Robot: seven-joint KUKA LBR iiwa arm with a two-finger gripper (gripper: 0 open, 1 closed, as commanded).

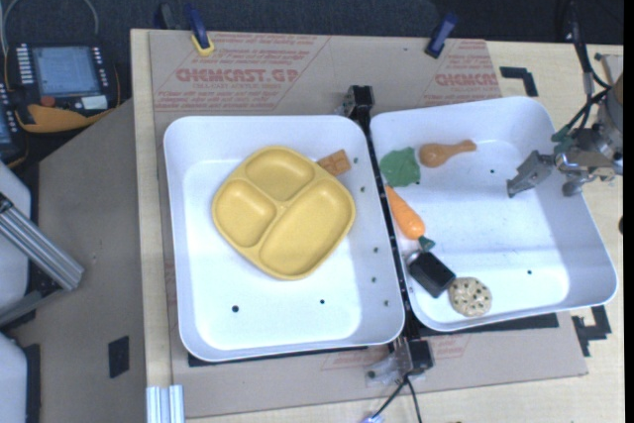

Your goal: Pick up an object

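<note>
From above, my end effector [543,173] hangs over the right bin's [584,263] far right side, whether wide or narrow I cannot tell; drumstick [446,152], carrot [405,213] and cookie [470,296] lie well left of it

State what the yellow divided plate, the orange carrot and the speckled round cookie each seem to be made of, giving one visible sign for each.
Yellow divided plate: probably moulded plastic, smooth, evenly coloured, softly rounded compartments. Orange carrot: likely toy plastic or rubber, uniform bright colour. Speckled round cookie: possibly plastic or foam, matte beige with dark flecks; too small to be sure.
</note>
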